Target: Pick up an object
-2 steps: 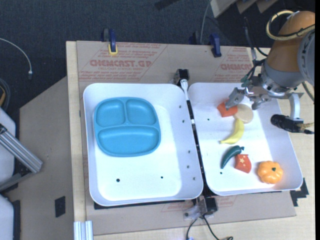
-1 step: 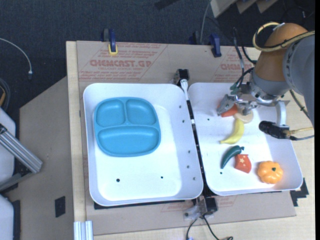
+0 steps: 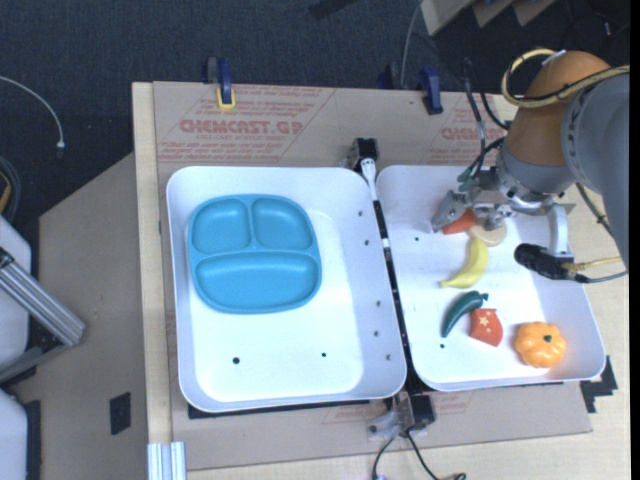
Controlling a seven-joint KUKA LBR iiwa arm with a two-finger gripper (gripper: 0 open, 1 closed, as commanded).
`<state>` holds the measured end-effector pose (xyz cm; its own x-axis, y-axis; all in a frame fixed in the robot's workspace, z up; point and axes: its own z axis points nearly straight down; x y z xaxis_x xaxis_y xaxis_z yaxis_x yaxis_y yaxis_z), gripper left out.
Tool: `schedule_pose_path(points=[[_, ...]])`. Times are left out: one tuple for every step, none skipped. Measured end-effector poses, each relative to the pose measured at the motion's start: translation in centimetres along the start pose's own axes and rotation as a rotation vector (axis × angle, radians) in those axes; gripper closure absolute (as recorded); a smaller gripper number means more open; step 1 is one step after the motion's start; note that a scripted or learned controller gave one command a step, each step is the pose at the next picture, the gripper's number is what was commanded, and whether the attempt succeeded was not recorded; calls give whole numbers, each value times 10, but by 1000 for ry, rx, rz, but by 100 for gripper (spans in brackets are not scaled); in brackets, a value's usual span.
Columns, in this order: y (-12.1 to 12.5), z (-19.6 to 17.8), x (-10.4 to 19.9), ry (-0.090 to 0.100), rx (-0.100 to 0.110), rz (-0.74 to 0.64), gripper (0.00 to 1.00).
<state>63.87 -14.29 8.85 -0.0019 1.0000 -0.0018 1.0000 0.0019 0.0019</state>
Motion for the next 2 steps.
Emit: schedule_pose_path(points=[[2, -13, -1, -4, -10, 0, 100], [4, -56, 0, 0, -4, 1, 100]])
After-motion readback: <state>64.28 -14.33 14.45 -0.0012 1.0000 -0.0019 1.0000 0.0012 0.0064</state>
